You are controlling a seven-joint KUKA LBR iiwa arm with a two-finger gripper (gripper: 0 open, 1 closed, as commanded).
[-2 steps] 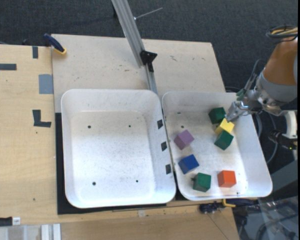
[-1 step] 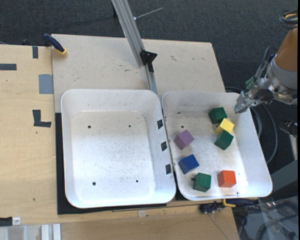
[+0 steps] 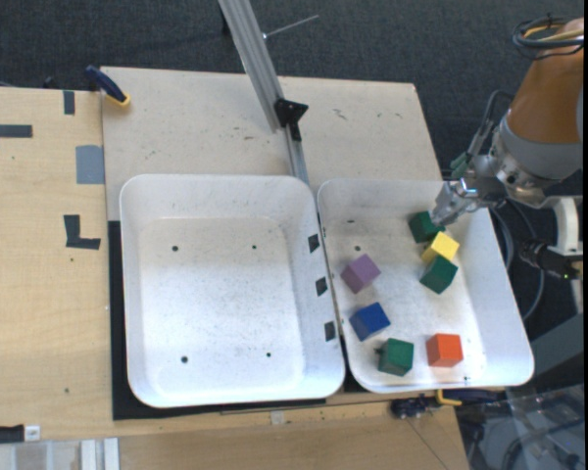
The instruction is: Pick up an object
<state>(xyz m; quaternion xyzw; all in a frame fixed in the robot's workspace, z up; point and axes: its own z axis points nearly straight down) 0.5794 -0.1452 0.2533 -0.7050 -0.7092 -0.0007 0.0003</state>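
Six blocks in right bin (image 3: 500, 292), pincer (image 3: 443, 211) above green block (image 3: 421, 226); grip state unclear

Dark grey carpet floor (image 3: 98, 18), pale wooden benchtop (image 3: 196, 120), slanted aluminium rail (image 3: 250, 42), plywood panel (image 3: 29, 262) at left

A pale wooden bench (image 3: 265, 130) carries two shallow white bins side by side, the left bin (image 3: 220, 292) speckled with fine dark marks and the right bin (image 3: 500, 302) just beside it, their rims touching over a black mat (image 3: 118, 360). A slanted grey metal pole (image 3: 250, 42) crosses the bench from the top edge down to a black clamp (image 3: 290, 113) near the gap between the bins. A blue-and-yellow clamp (image 3: 108, 85) sits at the bench's far left corner, beside a lighter board (image 3: 39, 262) bearing grey and black tape marks, with dark carpet (image 3: 392, 27) beyond
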